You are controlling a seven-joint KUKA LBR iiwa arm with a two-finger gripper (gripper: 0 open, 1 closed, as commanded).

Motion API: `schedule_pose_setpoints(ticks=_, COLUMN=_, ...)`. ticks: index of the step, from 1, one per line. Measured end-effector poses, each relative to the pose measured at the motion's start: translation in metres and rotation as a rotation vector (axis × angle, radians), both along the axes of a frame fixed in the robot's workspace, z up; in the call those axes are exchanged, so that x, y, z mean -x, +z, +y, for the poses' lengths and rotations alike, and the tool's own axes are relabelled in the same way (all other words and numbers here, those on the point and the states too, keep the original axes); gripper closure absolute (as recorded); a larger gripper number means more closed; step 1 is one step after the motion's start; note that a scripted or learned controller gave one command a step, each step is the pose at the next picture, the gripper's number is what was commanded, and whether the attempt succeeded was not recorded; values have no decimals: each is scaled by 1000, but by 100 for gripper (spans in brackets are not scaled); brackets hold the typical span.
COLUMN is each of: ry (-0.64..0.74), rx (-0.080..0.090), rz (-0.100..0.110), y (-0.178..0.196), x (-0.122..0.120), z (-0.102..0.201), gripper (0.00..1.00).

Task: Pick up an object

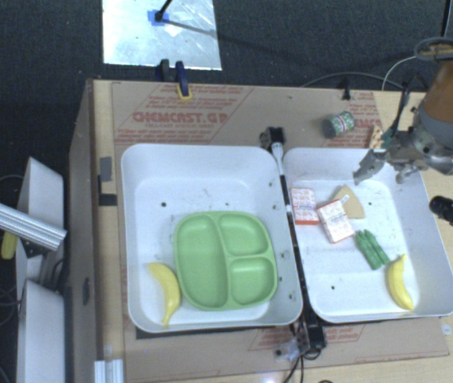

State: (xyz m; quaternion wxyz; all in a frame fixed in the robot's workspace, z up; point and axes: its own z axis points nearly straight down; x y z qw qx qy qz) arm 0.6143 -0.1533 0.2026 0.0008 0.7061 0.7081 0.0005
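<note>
Green plate, banana in left bin; fingers spread, seemingly empty.

Grey arm entering from the right, orange band above the wrist, tool angled down-left, raised

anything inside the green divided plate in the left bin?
Nothing visible: all three compartments of the green plate look bare. A banana lies beside it, outside the plate's left rim. Whatever sits under the plate, on the bin floor, is covered.
</note>
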Motion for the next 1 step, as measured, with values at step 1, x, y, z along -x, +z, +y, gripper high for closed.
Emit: schedule_pose_setpoints(ticks=1, ry=-1, rx=1, rz=-12, y=-101, x=29, z=27, gripper=0)
